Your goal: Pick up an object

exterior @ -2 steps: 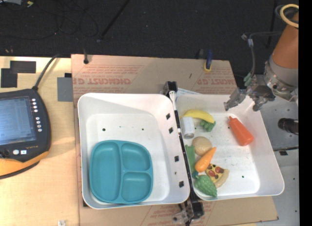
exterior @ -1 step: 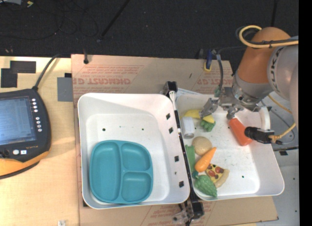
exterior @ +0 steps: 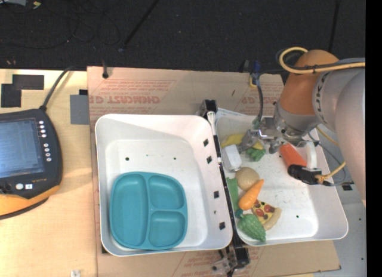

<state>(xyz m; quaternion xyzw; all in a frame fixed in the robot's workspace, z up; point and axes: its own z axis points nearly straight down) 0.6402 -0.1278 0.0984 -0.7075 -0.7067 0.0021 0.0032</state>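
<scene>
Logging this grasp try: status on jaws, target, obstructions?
Gripper down in right bin, over the yellow and green toys; jaw state unreadable. Nothing seen held. Carrot, pizza slice, orange toy lie nearby.

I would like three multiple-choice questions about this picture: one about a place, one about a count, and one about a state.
1. Where does the teal tray lie?
A. in the left bin
B. in the right bin
C. on the bench outside the bins

2. How many compartments does the tray have?
A. two
B. three
C. five

3. How does the carrot lie?
A. alone in a corner, apart from everything
C. on the tray
B. among other toys, against the potato

Answers:
1. A: the tray rests on the floor of the left bin.
2. B: two compartments at the top and one wide one below.
3. B: the carrot lies in the right bin, its upper end touching the potato.
</scene>
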